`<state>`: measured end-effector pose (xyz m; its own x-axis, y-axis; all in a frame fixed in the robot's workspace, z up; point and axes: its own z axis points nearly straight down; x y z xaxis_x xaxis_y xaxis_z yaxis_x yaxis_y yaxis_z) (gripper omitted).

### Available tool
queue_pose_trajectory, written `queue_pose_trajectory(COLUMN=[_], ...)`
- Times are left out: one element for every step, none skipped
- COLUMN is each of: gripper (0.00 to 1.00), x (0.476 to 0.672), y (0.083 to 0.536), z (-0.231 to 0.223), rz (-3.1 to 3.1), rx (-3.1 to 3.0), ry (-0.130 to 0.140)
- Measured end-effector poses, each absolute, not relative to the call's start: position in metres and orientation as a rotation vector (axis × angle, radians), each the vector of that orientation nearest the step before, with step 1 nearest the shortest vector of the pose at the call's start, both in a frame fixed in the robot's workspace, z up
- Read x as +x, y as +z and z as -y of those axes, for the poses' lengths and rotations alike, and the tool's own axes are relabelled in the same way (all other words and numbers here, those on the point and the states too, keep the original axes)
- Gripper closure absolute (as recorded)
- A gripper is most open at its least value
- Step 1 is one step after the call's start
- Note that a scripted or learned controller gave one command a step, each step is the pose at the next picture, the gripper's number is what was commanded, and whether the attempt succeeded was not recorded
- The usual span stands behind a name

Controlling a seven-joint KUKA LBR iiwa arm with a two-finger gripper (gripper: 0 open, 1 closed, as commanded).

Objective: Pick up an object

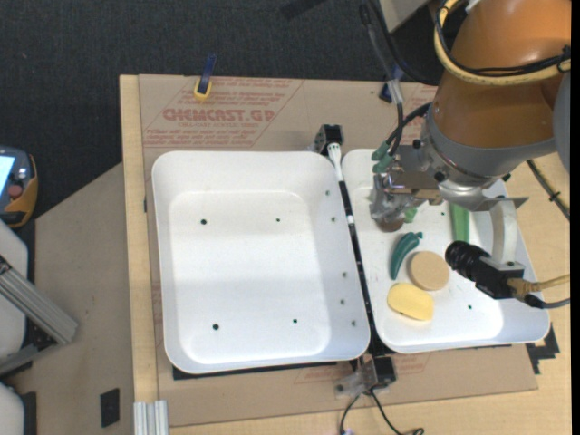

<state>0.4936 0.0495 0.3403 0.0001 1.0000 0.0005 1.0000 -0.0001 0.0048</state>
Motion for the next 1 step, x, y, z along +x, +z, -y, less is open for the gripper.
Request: queue_pose_trajectory(gripper=[1.0], x=[0.4946], y=[0.3483], z=[-0.0502], rz=[-2.221], rx=[2.219], ry=[0.003])
